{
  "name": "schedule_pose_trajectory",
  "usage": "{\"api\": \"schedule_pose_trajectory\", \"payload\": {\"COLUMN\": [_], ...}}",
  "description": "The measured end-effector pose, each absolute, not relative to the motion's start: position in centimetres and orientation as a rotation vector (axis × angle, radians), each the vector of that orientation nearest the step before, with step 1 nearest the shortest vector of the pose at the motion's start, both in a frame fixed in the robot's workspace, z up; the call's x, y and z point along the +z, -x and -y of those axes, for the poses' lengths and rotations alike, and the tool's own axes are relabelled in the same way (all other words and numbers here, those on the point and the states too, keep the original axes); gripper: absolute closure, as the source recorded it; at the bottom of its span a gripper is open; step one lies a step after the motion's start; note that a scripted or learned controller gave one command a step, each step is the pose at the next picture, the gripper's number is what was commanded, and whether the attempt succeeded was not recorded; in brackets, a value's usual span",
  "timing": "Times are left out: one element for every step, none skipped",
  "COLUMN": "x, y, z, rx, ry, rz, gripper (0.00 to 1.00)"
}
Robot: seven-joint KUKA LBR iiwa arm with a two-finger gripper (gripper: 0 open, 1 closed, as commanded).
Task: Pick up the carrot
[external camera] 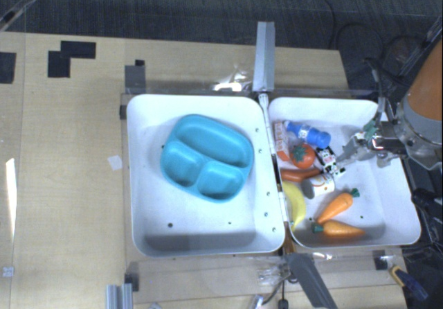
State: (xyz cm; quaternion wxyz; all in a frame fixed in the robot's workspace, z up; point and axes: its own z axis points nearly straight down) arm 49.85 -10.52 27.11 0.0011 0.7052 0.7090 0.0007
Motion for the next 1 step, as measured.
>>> {"api": "schedule_pose_trajectory", "payload": {"x": [10.26], "y": [-49.87], "z": [13.29], "rx": [0.018], "ry": [-2.135], "rz": [-2.280], "gripper": [0.00]}}
